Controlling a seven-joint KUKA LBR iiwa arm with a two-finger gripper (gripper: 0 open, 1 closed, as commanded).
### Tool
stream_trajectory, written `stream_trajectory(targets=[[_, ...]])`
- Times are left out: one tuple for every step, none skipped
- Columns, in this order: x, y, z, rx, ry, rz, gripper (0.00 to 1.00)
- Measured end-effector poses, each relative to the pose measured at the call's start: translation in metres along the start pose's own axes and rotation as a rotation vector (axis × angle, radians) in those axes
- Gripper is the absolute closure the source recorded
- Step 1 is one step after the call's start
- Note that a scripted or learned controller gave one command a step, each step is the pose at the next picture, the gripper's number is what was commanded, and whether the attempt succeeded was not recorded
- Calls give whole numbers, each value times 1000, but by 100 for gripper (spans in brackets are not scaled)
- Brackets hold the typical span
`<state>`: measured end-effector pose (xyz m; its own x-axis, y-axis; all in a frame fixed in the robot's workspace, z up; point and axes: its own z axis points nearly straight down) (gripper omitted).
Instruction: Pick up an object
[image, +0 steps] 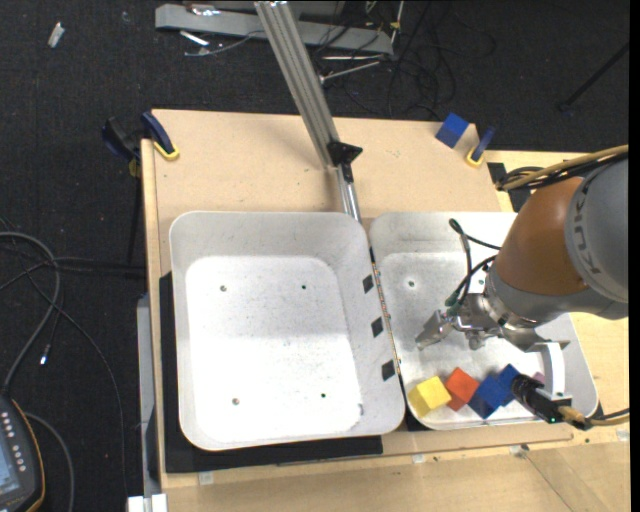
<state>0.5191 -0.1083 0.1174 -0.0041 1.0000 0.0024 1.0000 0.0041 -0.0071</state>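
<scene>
Gripper (455, 331) above right bin (400, 250)

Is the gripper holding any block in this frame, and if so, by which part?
Nothing is held. The gripper hangs over the right bin, apart from the yellow block, orange block and blue block, which lie on the bin floor.

Two white bins, left bin (265, 330) speckled with fine dark dots, right bin (420, 265) same. Yellow block (431, 395), orange-red block (461, 388), blue block (497, 391) in right bin. Another blue block (453, 129) on tan counter (250, 160). Grey arm (600, 240) with orange band (535, 245). Black floor.
</scene>
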Motion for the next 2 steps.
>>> stream_trajectory(targets=[[7, -7, 22, -10, -4, 5, 0], [7, -7, 11, -11, -3, 6, 100]])
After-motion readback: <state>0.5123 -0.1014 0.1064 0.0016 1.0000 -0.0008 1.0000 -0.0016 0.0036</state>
